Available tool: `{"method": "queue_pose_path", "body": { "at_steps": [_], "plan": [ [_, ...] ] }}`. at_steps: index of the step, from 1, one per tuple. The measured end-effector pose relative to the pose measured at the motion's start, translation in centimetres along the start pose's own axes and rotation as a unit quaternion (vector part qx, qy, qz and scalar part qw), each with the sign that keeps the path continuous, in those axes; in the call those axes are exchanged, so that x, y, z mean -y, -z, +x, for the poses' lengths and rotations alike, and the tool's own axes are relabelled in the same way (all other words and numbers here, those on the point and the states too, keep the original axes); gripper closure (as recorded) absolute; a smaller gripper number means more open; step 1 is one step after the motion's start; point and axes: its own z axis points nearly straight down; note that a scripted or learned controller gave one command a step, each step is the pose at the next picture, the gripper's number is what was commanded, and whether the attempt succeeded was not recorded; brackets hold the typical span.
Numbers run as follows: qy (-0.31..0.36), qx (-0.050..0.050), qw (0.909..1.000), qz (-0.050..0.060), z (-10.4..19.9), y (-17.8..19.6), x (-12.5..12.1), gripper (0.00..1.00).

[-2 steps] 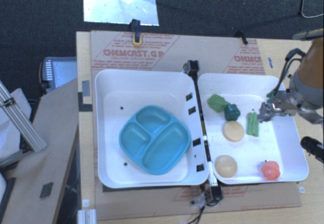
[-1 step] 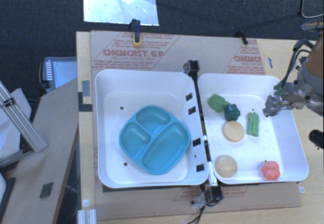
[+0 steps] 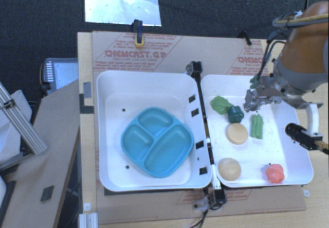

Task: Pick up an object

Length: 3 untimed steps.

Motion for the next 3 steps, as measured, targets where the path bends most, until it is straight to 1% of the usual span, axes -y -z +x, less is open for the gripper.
{"method": "queue_pose_path", "body": {
  "at_steps": [1,2,3],
  "plan": [
    [0.000,0.000,1.0000,0.000,4.9,-0.2,-1.5,1.00],
    [0.000,0.000,1.0000,0.000,10.3,-0.8,-3.4,1.00],
    [0.000,0.000,1.0000,0.001,15.0,-3.5,-6.2,1.00]
  ]
}}
